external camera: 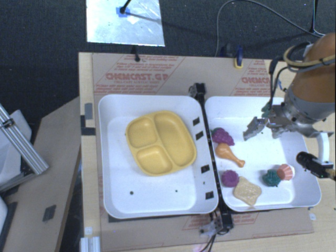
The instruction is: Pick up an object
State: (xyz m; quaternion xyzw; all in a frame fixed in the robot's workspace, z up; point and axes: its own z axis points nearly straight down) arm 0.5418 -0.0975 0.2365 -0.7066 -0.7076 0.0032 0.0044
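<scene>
Two shallow white bins are recorded side by side at mid-frame: the left bin (113,193) and the right bin (304,193). The arm (315,83) is cut off by the right edge of the frame. One yellow three-compartment tray (160,142) is seen in the left bin. The gripper (258,127) is seen above the upper part of the right bin, its fingers slightly parted with nothing between them. Six small objects are counted in the right bin's lower half: purple grapes (222,136), an orange drumstick (230,154), a tan bread slice (247,191), a smaller purple piece (229,178), a teal item (271,177) of indistinct shape, and a pink cupcake (285,171) touching it.
</scene>
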